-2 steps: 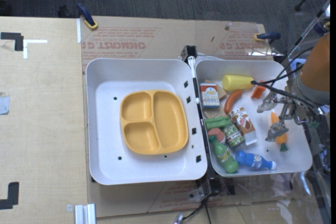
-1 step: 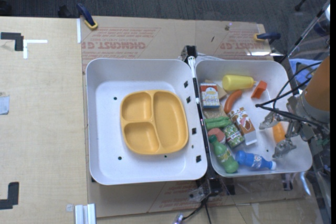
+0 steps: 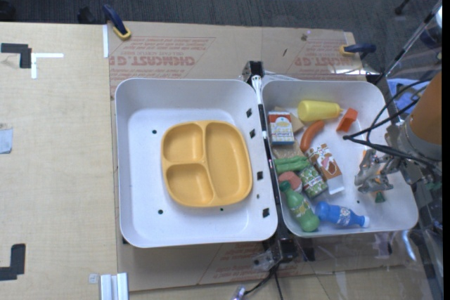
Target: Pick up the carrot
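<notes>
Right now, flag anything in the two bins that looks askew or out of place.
Nothing looks spilled or damaged. The yellow three-compartment plastic plate sits slightly rotated in the left white bin. In the right white bin, toy foods lie jumbled along its left side, the orange carrot slanted among them.

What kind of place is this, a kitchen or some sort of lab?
Most likely a robotics lab or test bench, not a kitchen. Two white bins sit on cardboard clamped to a wooden bench, the food, such as the carrot, looks like toys, and a robot hand hangs over the right bin.
</notes>
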You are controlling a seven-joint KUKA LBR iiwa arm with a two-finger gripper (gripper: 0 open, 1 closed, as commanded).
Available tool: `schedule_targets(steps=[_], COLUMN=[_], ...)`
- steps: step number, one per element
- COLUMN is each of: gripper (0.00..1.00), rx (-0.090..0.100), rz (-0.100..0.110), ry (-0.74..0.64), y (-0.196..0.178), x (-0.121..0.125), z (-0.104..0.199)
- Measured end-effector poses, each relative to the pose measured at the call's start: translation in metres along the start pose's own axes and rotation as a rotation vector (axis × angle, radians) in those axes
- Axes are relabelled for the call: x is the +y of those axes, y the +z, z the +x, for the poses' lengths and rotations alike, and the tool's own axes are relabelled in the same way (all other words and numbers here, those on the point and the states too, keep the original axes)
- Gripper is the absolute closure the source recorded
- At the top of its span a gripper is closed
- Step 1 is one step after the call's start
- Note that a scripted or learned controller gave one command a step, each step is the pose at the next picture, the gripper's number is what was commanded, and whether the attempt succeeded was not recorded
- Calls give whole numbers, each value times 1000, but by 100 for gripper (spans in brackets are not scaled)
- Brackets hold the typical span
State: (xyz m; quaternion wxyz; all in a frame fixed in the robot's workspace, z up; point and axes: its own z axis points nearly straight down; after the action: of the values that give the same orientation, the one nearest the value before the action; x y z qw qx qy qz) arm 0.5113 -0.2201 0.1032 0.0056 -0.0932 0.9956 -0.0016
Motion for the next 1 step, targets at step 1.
schedule_targets(steps=[1], gripper=[100], rx=[4], rz=[-5], ry=[-358], y=[10], x=[-1], z=[-3])
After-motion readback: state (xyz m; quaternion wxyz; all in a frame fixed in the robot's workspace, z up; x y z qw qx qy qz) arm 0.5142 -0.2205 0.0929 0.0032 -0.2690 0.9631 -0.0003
